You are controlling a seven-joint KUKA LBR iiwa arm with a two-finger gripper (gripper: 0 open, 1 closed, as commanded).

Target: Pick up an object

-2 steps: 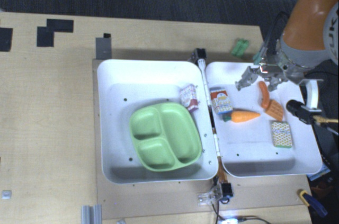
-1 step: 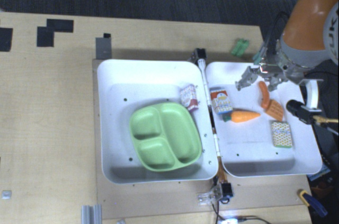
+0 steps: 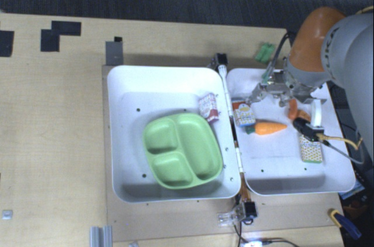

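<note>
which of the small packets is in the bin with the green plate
The red-and-white packet, beside the green plate in the left bin; the other packets lie in the right bin.

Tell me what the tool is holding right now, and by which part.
Cannot be told: the tool hangs over the right bin above the carrot, with nothing visibly gripped.

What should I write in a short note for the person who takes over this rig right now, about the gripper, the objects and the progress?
Gripper: low over the right bin, near its back right part; whether its fingers are open or shut cannot be seen, and nothing is seen held.
Right bin: orange carrot in the middle, small box just left of it by the divider, patterned packet to the right.
Left bin: green divided plate, small red and white packet at its back right corner.
Done: no object lifted yet.
Left: grasp one object and lift it.
</note>
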